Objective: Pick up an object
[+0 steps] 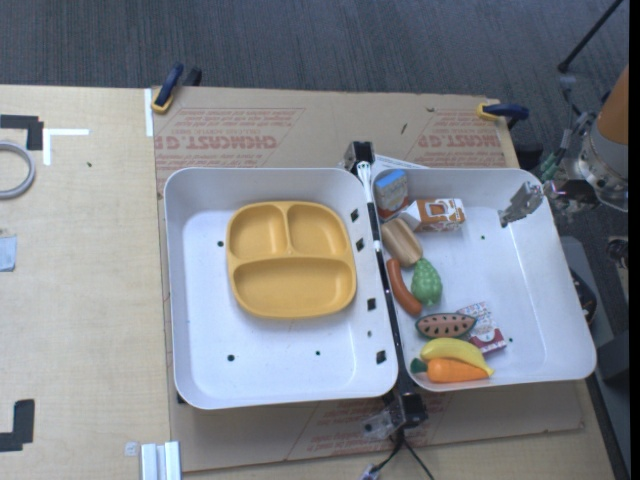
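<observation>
The right bin (530, 298) holds several toy foods along its left side. There is a blue-topped can (392, 190), a small orange and white carton (441, 214), a tan bun (402, 239), a red sausage (403, 286) and a green vegetable (427, 281). Nearer the front lie a brown seeded piece (446, 324), a red and white packet (484, 330), a yellow banana (455, 351) and an orange carrot (455, 371). My gripper (522, 204) hangs over the bin's far right part, apart from all the objects, with nothing seen in it.
The left bin (200, 348) holds a yellow divided plate (292, 259). Cardboard (240, 133) lies under both bins. The arm (610, 143) comes in over the right bin's right rim. Blue clamps (168, 86) sit at the cardboard's far corners.
</observation>
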`<state>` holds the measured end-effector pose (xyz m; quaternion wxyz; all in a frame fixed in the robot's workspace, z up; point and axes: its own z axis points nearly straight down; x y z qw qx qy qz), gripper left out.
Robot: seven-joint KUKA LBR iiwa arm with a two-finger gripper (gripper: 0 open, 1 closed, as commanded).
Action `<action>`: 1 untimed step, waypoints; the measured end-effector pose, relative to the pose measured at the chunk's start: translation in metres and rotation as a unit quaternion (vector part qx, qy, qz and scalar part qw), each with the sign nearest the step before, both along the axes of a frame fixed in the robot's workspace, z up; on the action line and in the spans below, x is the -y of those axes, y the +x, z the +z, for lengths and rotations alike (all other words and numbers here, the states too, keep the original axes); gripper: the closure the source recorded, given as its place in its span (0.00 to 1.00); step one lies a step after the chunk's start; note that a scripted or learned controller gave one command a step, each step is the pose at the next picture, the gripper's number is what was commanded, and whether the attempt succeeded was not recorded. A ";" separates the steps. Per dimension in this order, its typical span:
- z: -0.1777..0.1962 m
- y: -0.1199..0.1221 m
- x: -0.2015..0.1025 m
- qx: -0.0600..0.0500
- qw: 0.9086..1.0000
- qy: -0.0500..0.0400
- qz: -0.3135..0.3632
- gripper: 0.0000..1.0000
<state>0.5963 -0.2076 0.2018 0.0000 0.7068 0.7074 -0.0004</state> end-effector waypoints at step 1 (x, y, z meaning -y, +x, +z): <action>-0.110 -0.027 -0.068 0.000 0.999 0.000 -0.039 0.00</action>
